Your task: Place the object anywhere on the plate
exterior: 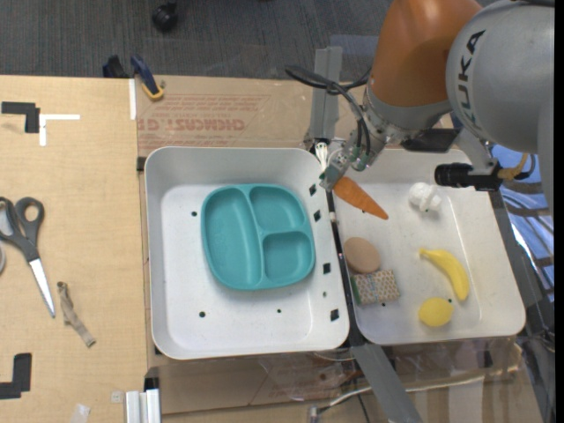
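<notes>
**Orange carrot up, plate waiting**

Orange and pointy, the carrot (359,196) hangs over the wall between the two bins, its fat end pinched in the jaws of the gripper (339,171). The teal plate (258,236) sits in the left bin (167,263) with nothing on it. So the picking up looks done. Moving the carrot over the plate and letting go is left.

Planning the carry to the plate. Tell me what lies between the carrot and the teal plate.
Only the two bins' adjoining rims lie between them. The carrot sits at the gripper, at the right bin's upper left corner, and the teal plate lies in the left bin just across those rims. No loose object is on that path.
</notes>
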Motion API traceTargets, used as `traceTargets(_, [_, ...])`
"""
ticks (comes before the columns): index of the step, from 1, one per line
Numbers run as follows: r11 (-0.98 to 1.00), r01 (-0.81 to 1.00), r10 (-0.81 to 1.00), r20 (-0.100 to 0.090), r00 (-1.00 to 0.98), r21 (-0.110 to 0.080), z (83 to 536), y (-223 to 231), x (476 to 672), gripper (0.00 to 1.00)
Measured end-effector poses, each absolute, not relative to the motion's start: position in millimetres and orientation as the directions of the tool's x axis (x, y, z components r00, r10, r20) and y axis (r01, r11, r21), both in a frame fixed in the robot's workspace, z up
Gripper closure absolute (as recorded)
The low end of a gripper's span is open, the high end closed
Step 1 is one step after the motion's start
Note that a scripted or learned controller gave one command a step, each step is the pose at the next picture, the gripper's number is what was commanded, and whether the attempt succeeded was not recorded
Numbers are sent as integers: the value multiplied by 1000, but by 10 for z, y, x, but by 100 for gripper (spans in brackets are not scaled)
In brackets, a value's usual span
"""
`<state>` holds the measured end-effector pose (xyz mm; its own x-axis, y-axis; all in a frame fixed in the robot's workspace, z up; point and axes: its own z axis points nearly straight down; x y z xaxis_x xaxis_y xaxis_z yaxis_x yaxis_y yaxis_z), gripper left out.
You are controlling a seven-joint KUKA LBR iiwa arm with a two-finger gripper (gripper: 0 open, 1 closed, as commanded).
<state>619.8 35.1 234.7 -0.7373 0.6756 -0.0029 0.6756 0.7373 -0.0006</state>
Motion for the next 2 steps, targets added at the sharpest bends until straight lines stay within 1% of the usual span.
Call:
traceTargets(1, [938, 346, 346, -2, -938, 0, 2563, 920, 5817, 100])
traceTargets(2, [938, 347, 347, -2, -938, 0, 2563, 918, 5817, 0])
